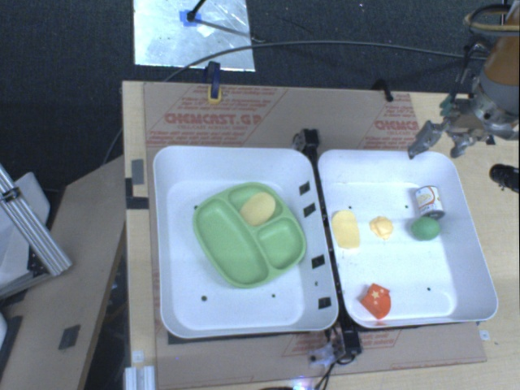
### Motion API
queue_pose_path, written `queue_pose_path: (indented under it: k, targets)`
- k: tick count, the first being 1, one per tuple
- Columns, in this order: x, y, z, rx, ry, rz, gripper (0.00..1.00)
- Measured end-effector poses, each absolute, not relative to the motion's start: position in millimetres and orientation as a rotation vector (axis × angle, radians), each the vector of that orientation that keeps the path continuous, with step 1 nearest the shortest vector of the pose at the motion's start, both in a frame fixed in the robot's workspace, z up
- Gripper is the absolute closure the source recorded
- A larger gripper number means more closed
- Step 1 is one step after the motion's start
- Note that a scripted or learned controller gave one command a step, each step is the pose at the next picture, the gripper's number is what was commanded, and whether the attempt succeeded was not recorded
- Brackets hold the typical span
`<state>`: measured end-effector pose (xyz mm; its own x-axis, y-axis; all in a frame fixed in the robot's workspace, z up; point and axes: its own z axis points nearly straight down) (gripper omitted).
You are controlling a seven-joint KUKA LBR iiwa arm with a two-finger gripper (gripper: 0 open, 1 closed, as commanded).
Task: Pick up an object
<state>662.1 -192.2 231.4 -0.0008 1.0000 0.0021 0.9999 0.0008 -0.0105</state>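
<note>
Gripper (445, 139) hangs at the far right corner of the right bin (475, 291), its two fingers spread apart with nothing between them, poised above the bin's rim rather than over any object.

Nearest to it is a small can (428, 201), lying tilted near the right wall of that bin, with a green ball (425, 228) touching or just beside it on the near side. Both lie toward the viewer from the gripper and slightly inward, so the coming move would likely be a short travel along the right wall and a descent. The can's long axis seems to run roughly toward the gripper, though its label is too small to read.

Further left in the same bin sit a small yellow lump (381, 227) and a pale yellow block (346, 229), its length running near to far. A red piece (375, 300) lies at the near edge, well apart.

In the left bin (183, 299) a green divided tray (236, 254) holds a yellow object (259, 208) in its far compartment.

Much of the arm is cut off at the picture's right edge.
</note>
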Motion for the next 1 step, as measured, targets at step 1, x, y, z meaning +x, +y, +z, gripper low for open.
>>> queue_pose_path:
  k: [1]
  targets:
    - [664.6,-191.4,240.0,-2.219,-2.227,-0.002,0.00]
